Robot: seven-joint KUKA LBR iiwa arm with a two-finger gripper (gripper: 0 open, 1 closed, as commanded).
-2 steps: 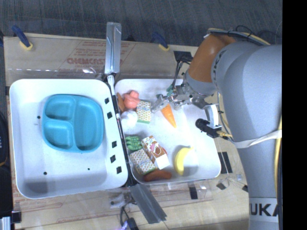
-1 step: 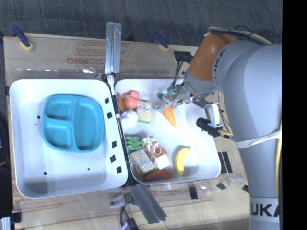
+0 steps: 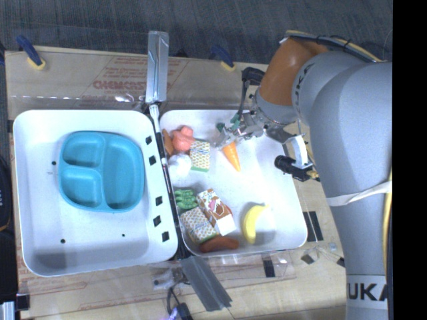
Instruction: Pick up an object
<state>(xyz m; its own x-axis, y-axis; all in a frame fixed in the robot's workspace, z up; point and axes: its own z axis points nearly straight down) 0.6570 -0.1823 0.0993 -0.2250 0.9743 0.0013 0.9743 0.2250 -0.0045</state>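
The left bin point(image 3: 27, 199) holds a blue divided tray point(image 3: 101, 170) lying flat near its middle, fully in sight. A row of black clips runs down the seam where the two bins meet. In the right bin point(image 3: 283, 199) the toys crowd the left side: a pinkish, lumpy toy point(image 3: 181, 137) at the top, its shape hard to name, with a white ball-like piece point(image 3: 179, 163) below it and a small patterned carton point(image 3: 200, 157) just beside both. Lower down lie a green item point(image 3: 185, 198), partly tucked under its neighbours, a chequered box point(image 3: 197, 224), a tilted carton with a red and white print point(image 3: 217, 212) and a reddish-brown sausage-shaped thing point(image 3: 219, 244) half hidden against the bin's near wall. A yellow banana point(image 3: 251, 221) sits apart, toward the bin's lower right. An orange carrot point(image 3: 231, 155) lies in the upper middle of the bin, tip pointing down, its green top meeting the gripper point(image 3: 233, 129). The gripper's end is small and cluttered, so whether it is spread or pinching the carrot cannot be told. The grey arm point(image 3: 347, 132) covers the bin's right corner and is cut off at the picture's lower edge.
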